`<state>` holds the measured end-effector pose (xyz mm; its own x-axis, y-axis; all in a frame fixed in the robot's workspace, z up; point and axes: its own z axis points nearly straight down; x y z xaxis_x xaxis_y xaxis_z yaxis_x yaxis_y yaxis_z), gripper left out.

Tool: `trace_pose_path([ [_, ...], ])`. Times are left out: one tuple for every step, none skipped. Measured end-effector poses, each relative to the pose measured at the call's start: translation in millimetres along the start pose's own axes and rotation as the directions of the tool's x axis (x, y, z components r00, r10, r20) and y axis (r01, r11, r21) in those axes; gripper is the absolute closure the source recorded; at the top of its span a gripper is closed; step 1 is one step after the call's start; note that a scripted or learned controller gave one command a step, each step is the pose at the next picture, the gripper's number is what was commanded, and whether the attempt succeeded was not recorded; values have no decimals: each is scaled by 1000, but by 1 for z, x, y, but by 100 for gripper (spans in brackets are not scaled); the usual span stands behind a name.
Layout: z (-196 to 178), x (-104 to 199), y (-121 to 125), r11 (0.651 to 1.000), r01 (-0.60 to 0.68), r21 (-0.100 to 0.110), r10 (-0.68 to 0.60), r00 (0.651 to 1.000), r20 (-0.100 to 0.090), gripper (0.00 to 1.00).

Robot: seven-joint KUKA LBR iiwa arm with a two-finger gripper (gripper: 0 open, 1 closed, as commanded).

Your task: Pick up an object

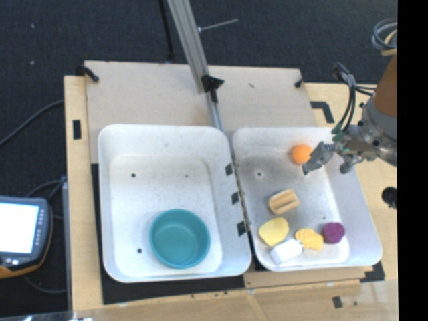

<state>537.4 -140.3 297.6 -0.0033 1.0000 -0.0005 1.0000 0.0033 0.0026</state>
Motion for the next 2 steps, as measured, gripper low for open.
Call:
trace_pose_path([
  [0, 0, 0, 1000, -1, 0, 1, 1000, 0, 0],
  [43, -6, -2, 1000, -4, 5, 4, 1000, 1, 0],
])
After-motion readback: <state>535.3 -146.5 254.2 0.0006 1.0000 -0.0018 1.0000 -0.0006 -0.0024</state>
